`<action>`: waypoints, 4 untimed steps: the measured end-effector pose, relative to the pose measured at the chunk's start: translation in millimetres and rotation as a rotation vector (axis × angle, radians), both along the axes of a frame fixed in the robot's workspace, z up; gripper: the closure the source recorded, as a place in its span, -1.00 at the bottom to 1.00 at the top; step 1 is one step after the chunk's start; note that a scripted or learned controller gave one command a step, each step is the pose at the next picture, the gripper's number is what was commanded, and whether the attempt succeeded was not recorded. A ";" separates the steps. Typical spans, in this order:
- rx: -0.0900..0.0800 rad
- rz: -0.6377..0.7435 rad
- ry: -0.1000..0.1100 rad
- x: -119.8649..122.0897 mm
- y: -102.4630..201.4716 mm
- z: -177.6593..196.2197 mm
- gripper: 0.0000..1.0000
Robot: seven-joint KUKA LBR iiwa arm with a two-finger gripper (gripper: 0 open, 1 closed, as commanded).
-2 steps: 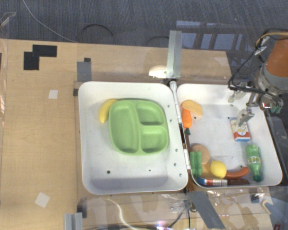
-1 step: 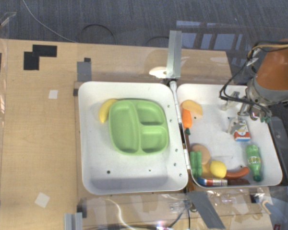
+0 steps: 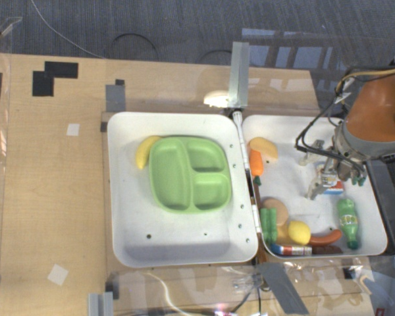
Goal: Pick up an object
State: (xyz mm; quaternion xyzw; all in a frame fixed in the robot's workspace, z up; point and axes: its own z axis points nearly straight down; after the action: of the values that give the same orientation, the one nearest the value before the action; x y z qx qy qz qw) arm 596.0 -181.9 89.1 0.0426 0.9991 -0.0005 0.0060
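Note:
The right bin holds several toy items. Among them are a green bottle, a yellow lemon, a red sausage-like piece, a green cucumber, a tan round piece, an orange carrot and a yellow-orange wedge. My gripper hangs low over the right half of this bin, under the orange wrist band. A small red, white and blue item lies right beside it, partly hidden by the gripper body.
The left bin carries a green divided plate with a yellow banana at its upper left. A red and blue marker lies along the right bin's front wall. Black cables loop beside the wrist.

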 end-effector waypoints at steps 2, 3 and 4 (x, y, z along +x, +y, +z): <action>-0.001 -0.045 -0.003 -32.7 2.7 0.7 -1.00; -0.003 0.067 -0.002 -43.8 -24.0 0.6 -1.00; -0.008 0.072 -0.019 -38.6 -23.4 15.7 1.00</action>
State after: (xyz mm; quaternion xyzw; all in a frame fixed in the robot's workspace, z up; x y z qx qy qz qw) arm 557.4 -205.2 104.8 0.0067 0.9998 -0.0037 0.0156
